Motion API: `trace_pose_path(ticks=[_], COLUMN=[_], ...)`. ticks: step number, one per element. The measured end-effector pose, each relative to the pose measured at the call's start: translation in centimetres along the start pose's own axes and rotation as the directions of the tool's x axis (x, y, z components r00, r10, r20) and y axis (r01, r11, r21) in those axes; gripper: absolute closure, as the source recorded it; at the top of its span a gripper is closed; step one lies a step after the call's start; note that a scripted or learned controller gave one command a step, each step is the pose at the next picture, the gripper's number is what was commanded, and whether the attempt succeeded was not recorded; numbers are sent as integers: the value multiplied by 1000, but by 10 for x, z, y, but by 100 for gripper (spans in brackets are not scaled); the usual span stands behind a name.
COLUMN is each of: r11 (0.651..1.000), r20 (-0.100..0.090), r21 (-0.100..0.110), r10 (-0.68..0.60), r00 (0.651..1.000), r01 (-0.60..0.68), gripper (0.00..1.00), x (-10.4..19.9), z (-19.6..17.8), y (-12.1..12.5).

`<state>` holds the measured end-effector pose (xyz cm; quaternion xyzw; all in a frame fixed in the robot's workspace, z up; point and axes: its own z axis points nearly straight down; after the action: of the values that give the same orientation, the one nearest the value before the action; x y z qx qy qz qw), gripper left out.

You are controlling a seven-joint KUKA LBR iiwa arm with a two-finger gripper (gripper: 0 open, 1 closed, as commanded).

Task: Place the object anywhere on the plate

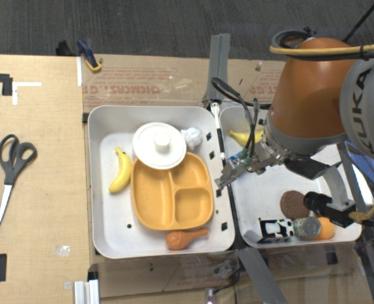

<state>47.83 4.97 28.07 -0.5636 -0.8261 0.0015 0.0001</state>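
Two bins side by side, end effector (228, 176) poised at their divider, grip state unclear, yellow plate (172, 198) just left, ready for placing.

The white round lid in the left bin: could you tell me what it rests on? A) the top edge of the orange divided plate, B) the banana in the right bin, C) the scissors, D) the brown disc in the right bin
A: the white round lid overlaps the upper rim of the orange divided plate in the left bin.
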Motion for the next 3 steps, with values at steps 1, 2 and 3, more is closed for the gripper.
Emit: trace_pose_path(ticks=[1,2,3], r11=[1000,927,824], r20=[2,1,0], r21=[2,-2,-1], r10=[-2,-376,-567], r00=[1000,927,824], r01=[2,376,567], gripper=[100,100,100], x=[-1,27,57], z=[-8,-23,-7], y=[1,10,22])
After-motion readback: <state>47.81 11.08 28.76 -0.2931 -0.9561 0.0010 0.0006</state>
